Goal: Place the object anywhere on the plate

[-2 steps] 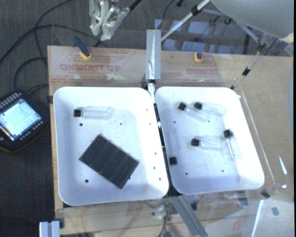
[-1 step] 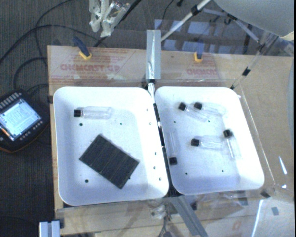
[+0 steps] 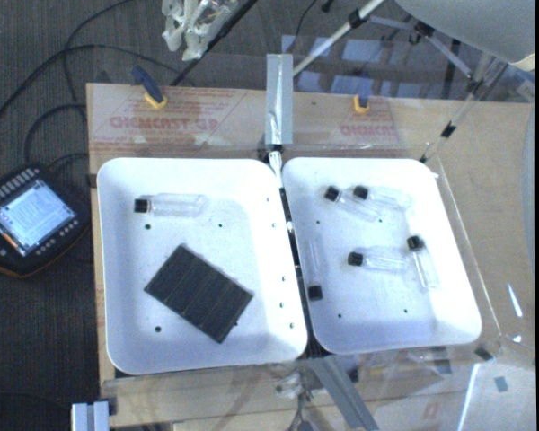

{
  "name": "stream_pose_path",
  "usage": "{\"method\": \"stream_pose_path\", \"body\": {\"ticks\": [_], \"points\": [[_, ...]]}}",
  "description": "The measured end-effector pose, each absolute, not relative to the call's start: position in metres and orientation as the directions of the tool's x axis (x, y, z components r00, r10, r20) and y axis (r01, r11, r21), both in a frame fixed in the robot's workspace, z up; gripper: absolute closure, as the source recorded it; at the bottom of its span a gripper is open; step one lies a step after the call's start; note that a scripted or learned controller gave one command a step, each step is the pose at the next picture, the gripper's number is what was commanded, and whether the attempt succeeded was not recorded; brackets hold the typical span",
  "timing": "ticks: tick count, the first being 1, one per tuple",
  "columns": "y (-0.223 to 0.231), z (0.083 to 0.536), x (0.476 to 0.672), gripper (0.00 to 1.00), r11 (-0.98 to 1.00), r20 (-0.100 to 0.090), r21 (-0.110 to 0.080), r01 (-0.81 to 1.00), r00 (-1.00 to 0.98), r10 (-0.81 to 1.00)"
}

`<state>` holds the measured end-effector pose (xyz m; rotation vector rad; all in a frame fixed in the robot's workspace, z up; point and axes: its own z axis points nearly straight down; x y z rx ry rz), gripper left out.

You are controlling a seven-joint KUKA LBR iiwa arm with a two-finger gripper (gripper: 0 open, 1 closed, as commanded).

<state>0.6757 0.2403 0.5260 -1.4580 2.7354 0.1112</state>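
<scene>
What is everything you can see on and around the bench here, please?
bins: 2, white, side by side, left and right
plate: 1, dark, flat in left bin
vial: 1, clear with black cap, left bin's upper part
vials: 5, clear with black caps, right bin, one near its middle
handheld controller: 1, dark with lit screen, left of the bench
pincer: 1, pale, above the left bin's far edge
arm: 1, grey, top right
</scene>
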Motion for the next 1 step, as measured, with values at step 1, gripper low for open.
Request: {"method": "stream_pose_path", "body": {"ticks": [1], "points": [[0.2402,0.5347,0.6777,1.0,0.557,-0.076,0.048,-0.829,-0.559,-0.825]]}}
